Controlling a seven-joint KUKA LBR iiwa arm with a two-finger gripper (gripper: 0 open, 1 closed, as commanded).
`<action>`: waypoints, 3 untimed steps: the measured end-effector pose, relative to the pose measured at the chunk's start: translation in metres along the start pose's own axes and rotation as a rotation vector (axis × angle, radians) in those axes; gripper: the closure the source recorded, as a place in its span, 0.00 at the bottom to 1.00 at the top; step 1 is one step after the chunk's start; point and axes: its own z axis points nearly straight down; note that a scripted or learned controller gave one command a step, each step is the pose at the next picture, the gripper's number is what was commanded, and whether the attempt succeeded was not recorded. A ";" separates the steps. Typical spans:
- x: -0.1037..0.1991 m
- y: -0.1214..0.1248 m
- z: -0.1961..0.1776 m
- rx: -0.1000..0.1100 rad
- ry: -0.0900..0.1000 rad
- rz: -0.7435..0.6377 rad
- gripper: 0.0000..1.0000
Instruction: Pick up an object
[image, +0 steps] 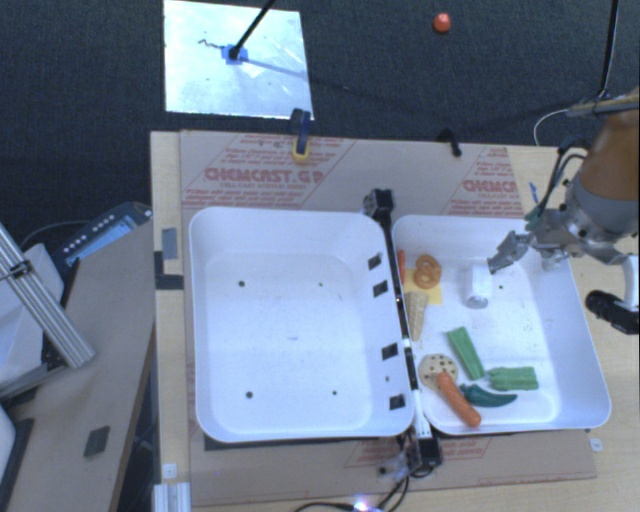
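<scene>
While the arm reaches in from the frame's right, these points stand:
Gripper: two-finger gripper (508, 252) over the right white bin (578, 352); its opening cannot be told, and nothing shows held.
Nearest object: small white cylinder (477, 287), just lower left of the tip.
Other objects: orange ring (428, 268), green block (464, 352), orange carrot (458, 401), lower in the frame.
Hard to read: fingertips blur against the white floor.

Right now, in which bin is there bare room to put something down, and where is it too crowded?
The left bin has a bare floor from wall to wall. In the right bin, the strip along the right wall is free. It is crowded by the divider: ring, cone, cracker, carrot, green pieces. The gripper hovers over the upper part.
</scene>
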 end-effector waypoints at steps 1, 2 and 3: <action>0.026 -0.046 0.108 0.011 0.004 0.001 0.00; 0.050 0.019 0.108 -0.005 0.000 -0.006 0.00; 0.090 0.038 0.108 -0.002 0.000 -0.004 0.00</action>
